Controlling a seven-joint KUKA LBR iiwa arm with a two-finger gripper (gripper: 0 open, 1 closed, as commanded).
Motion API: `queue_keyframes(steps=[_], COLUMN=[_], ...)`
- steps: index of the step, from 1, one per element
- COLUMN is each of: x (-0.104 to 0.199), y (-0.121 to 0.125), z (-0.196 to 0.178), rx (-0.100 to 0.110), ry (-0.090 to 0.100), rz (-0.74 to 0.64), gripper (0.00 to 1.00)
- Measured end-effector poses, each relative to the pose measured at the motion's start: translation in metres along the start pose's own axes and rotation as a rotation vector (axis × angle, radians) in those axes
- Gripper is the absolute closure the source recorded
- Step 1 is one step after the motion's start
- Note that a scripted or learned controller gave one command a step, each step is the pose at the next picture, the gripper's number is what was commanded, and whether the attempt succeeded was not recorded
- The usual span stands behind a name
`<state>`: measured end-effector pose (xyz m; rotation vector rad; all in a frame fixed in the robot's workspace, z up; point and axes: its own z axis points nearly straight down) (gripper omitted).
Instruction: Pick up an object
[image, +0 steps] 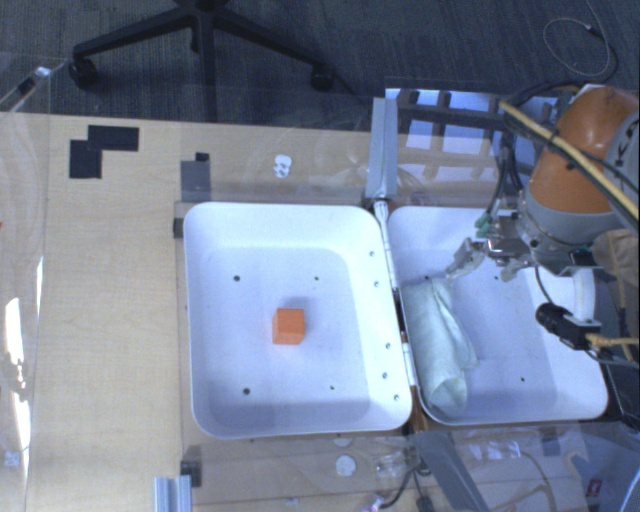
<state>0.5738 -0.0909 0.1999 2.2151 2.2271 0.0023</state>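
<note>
Wooden table carrying two white bins side by side. Left bin: an orange cube lies near its centre. Right bin: a pale rolled cloth lies along its left wall. The gripper hangs over the right bin's upper part, just above the cloth; whether its fingers are spread cannot be told.

You look down from one fixed camera above the bench, tilted at a slant, far enough back to take in both bins whole. The left bin sits mid-frame, the right bin near the right side. The arm enters from the right. The floor lies along the top.
</note>
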Motion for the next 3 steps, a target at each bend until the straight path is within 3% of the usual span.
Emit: queue_keyframes(steps=[1,2,3], x=[-0.016,-0.014,0.027], y=[0.011,0.013,0.018], z=[0.084,0.072,-0.021], rx=[0.001,-0.004,-0.003], ry=[0.000,0.001,0.000], rz=[0.028,0.026,0.159], gripper=[0.00,1.00,1.00])
